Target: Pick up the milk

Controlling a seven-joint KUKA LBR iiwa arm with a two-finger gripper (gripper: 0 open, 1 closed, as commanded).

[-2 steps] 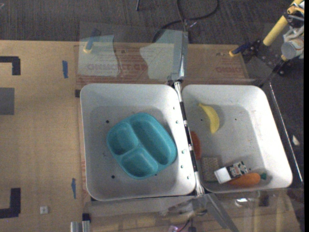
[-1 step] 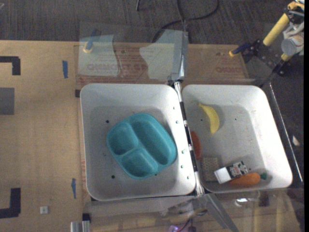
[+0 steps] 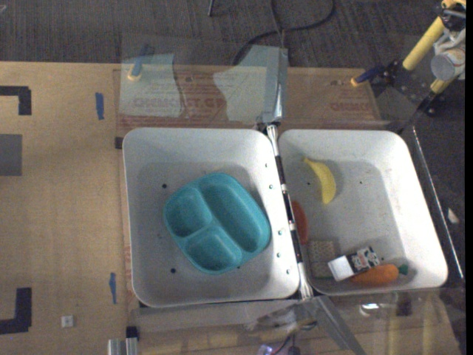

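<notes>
Camera view on my screen: two white bins side by side on bench. I see milk [image 3: 355, 262], small carton with white end and dark print, lying on its side near front wall of right bin [image 3: 414, 198]. Carrot [image 3: 377, 274] lies just in front of it, touching. Tan square pad [image 3: 321, 251] sits just left of milk. Banana [image 3: 323, 180] lies farther back, well apart. Red thing [image 3: 298, 222] lies along that bin's left wall; I can't tell what it is. Left bin [image 3: 148, 198] holds blue-green plate [image 3: 216, 222] with three parts.
</notes>
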